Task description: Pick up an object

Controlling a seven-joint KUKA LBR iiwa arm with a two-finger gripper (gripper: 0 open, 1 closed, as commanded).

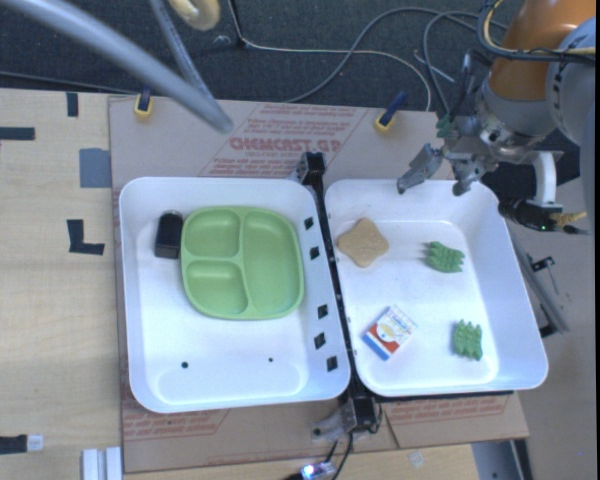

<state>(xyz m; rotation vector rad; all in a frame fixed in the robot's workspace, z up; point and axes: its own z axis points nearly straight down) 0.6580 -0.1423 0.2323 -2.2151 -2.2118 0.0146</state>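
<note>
**Objects lying in the right bin, gripper empty above its far edge**

A tan cracker (pixel 363 242), two green pieces (pixel 444 257) (pixel 467 339) and a small carton (pixel 389 332) are seen in the right bin (pixel 515 298). The gripper (pixel 440 179) is held open, nothing between its fingers. A green tray (pixel 243 263) is seen in the left bin (pixel 145 298).

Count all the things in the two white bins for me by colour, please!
Green: 3, the plate in the left bin and two small leafy toys in the right bin
Black: 1, a small block beside the plate
Tan: 1, a cracker
White with red and blue: 1, a little box
Total: 6
</note>
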